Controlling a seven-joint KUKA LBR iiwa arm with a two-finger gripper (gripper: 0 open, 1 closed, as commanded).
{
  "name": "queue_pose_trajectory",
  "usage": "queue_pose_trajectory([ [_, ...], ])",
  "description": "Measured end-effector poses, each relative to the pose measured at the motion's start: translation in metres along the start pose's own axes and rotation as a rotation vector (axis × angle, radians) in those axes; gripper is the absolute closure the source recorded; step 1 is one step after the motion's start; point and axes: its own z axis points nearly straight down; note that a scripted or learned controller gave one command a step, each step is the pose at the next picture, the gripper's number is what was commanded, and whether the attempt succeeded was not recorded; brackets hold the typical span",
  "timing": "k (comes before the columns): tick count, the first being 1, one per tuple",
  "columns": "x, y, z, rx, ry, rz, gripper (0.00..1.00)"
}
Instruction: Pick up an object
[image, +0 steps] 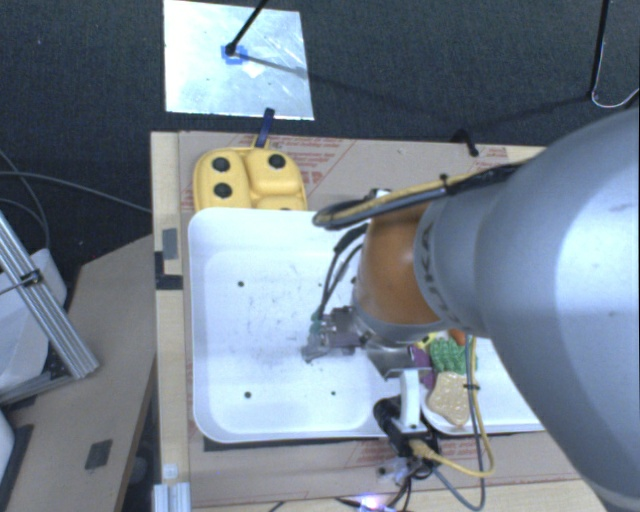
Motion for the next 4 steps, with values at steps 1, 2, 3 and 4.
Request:
queue_pose_trajectory([
  [1, 0.047, 0.076, -0.094, -0.011, 0.007, -0.018, 0.0],
  [2, 0.112, 0.143, 0.005, 0.001, 0.006, -0.018, 0.0],
  [3, 0.114, 0.16, 0.055, 0.002, 0.004, -0.015, 0.0],
  [4, 0.114, 0.161, 0.042, -0.001, 0.004, -0.02, 1.0],
])
